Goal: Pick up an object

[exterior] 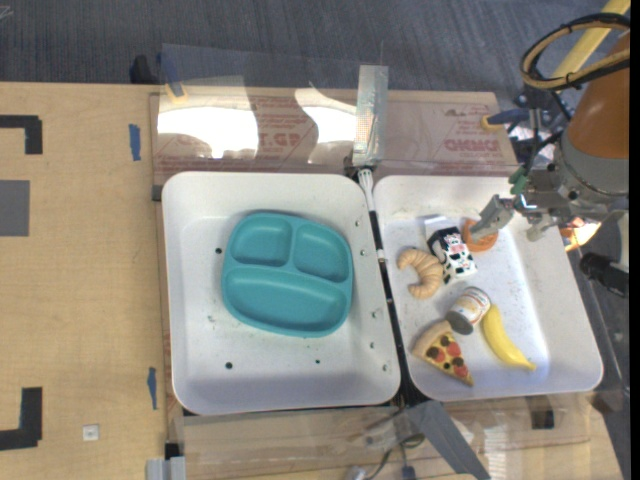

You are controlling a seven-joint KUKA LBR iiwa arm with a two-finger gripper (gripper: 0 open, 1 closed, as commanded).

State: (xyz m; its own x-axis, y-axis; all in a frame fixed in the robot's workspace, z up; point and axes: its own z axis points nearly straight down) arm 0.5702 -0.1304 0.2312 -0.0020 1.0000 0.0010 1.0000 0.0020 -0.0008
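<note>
Hovering over the right bin (560,298), my claw (520,213) spread, grasping nothing.
Just left: orange item (481,236), cow toy (456,255), croissant (423,271); farther below: banana (505,340), pizza slice (445,351).

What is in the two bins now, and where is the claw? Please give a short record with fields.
left bin: teal divided plate
right bin: croissant, black-and-white cow toy, small can, pizza slice, banana, orange object
claw: over the far part of the right bin, beside the orange object
held object: none seen between the fingers
arm: enters from the right
</note>
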